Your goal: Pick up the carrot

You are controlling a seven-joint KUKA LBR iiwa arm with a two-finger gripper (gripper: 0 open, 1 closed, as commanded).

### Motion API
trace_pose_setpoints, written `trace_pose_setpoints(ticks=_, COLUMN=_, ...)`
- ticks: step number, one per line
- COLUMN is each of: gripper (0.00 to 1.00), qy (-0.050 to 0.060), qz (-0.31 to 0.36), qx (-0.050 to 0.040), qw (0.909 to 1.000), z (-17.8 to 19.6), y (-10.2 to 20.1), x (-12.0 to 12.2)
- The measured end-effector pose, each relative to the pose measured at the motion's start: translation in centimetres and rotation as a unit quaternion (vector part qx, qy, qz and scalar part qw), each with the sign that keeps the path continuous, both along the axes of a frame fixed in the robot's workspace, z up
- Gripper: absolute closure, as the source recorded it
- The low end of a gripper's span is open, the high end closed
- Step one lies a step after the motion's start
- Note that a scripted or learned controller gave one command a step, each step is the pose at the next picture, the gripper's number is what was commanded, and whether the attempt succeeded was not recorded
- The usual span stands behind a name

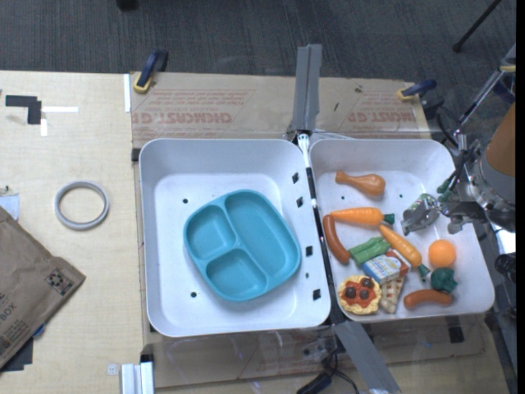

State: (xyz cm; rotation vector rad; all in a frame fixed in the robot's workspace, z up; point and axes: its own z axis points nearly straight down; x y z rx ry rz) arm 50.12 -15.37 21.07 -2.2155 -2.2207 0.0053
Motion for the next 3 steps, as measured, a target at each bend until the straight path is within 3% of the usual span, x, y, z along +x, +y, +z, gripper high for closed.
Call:
trace_pose_setpoints(ticks=1, gripper=0.00, qy=0.000, qz=-0.041, qx=-0.0005, qw=0.9991, z=-0.8, y=6.3, x=1.4)
trace_pose_setpoints(ticks=2, gripper=0.00, qy=-0.002, qz=0.017, qx=-0.0003, qw=0.9999, z=-12.0, y=1.6, x=5.2)
trace_pose_setpoints(ticks=3, gripper=1.00, qy=0.000, qz=0.015, qx=-0.0001, qw=0.9999, z=-11.4, y=1.6, x=5.1)
